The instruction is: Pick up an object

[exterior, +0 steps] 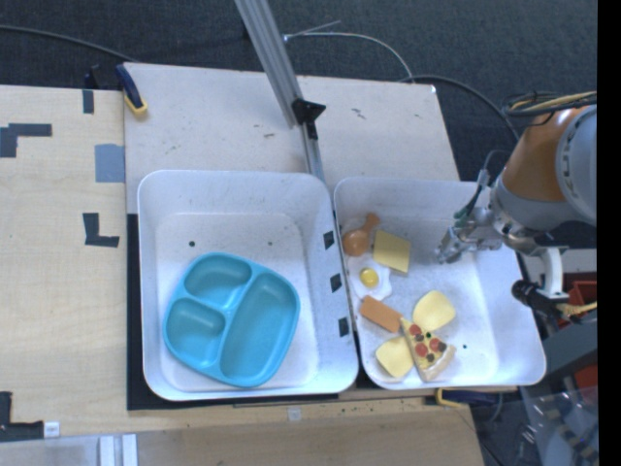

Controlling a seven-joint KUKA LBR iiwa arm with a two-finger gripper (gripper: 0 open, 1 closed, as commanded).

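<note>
Plate [231, 319] in left bin [155, 260]; toy food [398, 304] in right bin [505, 348].

One overhead camera, seemingly mid-distance, slanting onto both bins [335, 260].

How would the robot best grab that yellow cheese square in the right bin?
Probably from above, closing across two opposite edges of the cheese square. It lies flat, its right edges are free, and the end effector is on that side; the orange piece crowds its left.
</note>
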